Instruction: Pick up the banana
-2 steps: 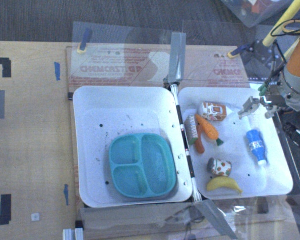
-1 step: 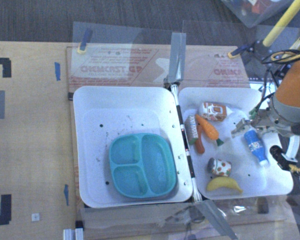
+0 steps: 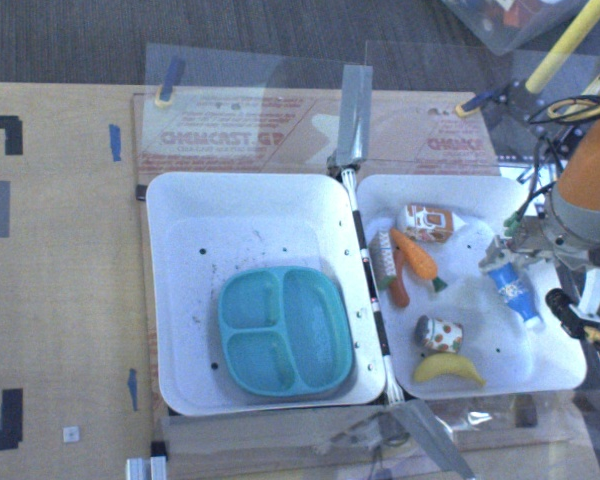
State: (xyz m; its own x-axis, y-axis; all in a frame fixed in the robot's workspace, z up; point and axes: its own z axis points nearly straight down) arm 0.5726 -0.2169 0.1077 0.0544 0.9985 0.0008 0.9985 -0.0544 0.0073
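The gripper [image 3: 502, 253] hangs at the right side of the right bin [image 3: 540, 200], just above a blue and white tube [image 3: 513, 293]; whether it is spread or closed cannot be told from this view. The banana [image 3: 448, 369] lies well apart from it, near the bin's front edge, just below a spotted cup [image 3: 439, 334]. Further left sit a carrot [image 3: 416, 256], a brush [image 3: 382, 256] and a small carton [image 3: 427, 222]. The left bin [image 3: 180, 218] holds a teal divided plate [image 3: 283, 330]
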